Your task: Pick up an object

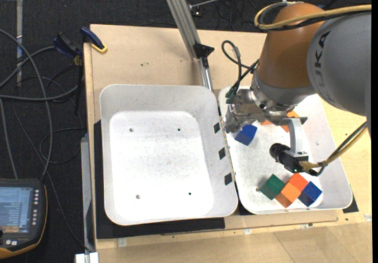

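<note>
The blue cube (246, 134) sits just below the gripper (237, 119), whose grip I cannot tell, so it could slip free near the right bin (335, 192) wall.

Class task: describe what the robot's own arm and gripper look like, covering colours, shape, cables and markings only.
The thick rounded grey arm carries black lettering and an orange band above the wrist. Black cables loop beside the wrist, and a yellowish cable arches over the band. The small metallic grey two-finger gripper is compact and blocky.
</note>
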`<state>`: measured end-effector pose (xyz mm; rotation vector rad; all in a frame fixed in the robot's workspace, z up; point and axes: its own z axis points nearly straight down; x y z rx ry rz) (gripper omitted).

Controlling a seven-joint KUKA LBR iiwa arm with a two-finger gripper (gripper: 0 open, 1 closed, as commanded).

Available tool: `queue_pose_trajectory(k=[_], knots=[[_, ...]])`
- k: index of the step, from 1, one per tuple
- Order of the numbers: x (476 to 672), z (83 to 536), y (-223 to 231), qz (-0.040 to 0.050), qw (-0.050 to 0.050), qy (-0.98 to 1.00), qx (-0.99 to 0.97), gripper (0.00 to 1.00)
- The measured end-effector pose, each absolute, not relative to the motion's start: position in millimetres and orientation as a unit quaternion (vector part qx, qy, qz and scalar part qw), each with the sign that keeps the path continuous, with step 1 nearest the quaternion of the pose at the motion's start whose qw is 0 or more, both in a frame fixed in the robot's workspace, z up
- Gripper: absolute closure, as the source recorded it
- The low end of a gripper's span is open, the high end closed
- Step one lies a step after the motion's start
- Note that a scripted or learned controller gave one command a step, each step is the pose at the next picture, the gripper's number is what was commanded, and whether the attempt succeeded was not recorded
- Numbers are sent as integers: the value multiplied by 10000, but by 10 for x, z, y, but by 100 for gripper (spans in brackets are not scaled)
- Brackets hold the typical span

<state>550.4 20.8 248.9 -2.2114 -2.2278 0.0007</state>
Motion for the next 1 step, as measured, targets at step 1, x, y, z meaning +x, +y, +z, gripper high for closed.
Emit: queue_pose_trajectory(k=[1], knots=[[5292,2397,704,4,17,-7097,-7045,100]])
